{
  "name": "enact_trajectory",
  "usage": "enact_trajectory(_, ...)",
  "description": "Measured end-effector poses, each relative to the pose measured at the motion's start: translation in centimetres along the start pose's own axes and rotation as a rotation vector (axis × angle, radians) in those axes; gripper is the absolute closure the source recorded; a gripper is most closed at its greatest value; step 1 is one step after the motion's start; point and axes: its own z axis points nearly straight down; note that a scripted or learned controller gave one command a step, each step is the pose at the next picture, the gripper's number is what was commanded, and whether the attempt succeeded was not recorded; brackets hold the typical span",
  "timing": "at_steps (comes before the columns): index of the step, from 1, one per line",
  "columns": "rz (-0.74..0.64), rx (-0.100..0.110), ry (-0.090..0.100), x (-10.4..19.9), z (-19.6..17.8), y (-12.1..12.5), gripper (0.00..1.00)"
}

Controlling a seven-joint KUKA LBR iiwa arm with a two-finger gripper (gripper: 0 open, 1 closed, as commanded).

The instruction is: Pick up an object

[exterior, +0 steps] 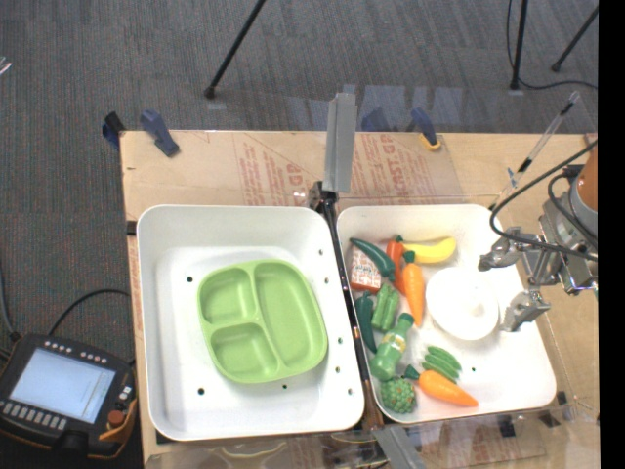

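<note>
Nearest you, the left bin (156, 399) holds a green divided plate (262, 320), lying flat mid-bin. A teach pendant (63, 389) sits on the floor off the counter's (225, 169) left front corner. In the right bin (518, 384), front to back along its left side: broccoli (397, 395), an orange carrot (447, 389), a green pea pod (441, 362), a green bottle (390, 352), a cucumber (385, 307), a second carrot (414, 291), a red packet (365, 270), a yellow banana (430, 250). They're crowded, many touching. A white bowl (463, 304) sits just right of that pile. Your hand (517, 283) hovers over the bin's right part, just beside the bowl, fingers spread apart, nothing between them. Cables loop above the wrist. Further back: bare plywood counter with red print, blue clamps (158, 131) at the rear edge, a grey upright post (340, 149) between the bins. Beyond, grey carpet (117, 37) and black tripod legs (239, 37).
</note>
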Motion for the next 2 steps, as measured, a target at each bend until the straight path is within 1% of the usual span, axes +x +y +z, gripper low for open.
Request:
enact_trajectory(1,-0.155,-0.005,0.011,-2.8,14.9,3.2,0.00)
enact_trajectory(2,-0.092,-0.001,0.003,-0.8,18.8,7.0,0.00)
